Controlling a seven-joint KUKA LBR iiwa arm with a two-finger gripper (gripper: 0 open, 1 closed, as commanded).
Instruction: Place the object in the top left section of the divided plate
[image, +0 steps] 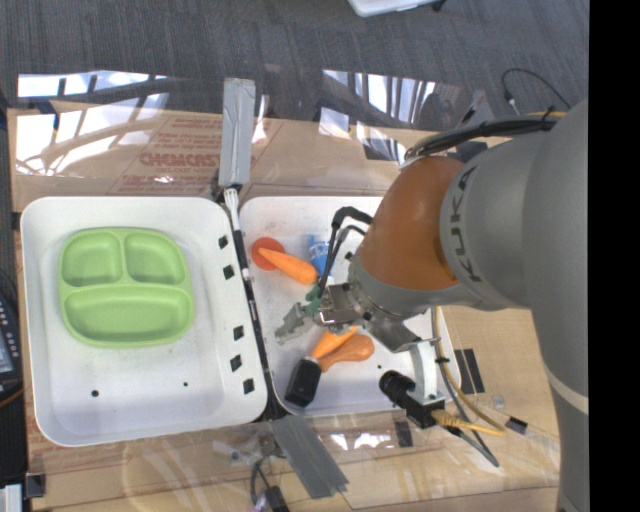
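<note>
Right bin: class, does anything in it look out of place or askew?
Nothing is spilled or broken. The orange toys and a black piece lie scattered at odd angles in the right bin, beside the claw. The plate sits square.

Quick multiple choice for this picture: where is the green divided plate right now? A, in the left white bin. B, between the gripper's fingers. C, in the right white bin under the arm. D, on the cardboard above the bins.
A: the green divided plate lies flat in the left white bin, apart from the gripper, which is over the right white bin.
</note>
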